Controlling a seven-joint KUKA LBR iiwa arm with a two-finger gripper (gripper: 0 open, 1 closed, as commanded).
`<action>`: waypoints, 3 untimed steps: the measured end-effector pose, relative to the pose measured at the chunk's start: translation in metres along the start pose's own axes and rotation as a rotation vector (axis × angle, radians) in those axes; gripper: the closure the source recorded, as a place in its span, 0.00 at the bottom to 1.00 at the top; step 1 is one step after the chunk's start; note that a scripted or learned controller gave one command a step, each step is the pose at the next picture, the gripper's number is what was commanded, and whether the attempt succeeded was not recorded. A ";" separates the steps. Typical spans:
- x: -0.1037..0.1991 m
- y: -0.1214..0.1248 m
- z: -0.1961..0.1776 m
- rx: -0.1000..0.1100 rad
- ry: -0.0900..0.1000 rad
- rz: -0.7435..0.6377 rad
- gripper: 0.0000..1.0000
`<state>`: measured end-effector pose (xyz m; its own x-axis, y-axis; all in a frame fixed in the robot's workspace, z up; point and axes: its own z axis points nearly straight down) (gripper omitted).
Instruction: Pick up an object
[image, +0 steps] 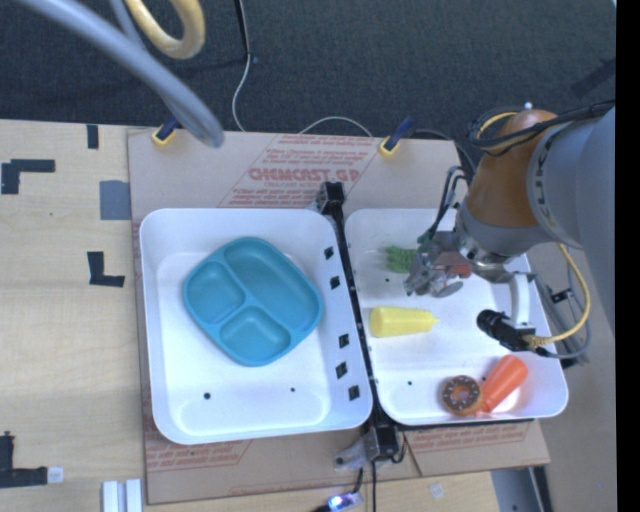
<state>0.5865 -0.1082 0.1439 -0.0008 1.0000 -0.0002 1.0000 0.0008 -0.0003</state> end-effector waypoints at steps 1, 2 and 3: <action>-0.005 -0.004 -0.059 -0.002 -0.001 -0.001 1.00; -0.005 -0.003 -0.083 0.001 0.000 -0.001 1.00; 0.057 -0.016 -0.084 0.005 0.002 -0.006 1.00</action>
<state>0.5708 -0.0509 0.2281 -0.0070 1.0000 0.0021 1.0000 0.0070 -0.0053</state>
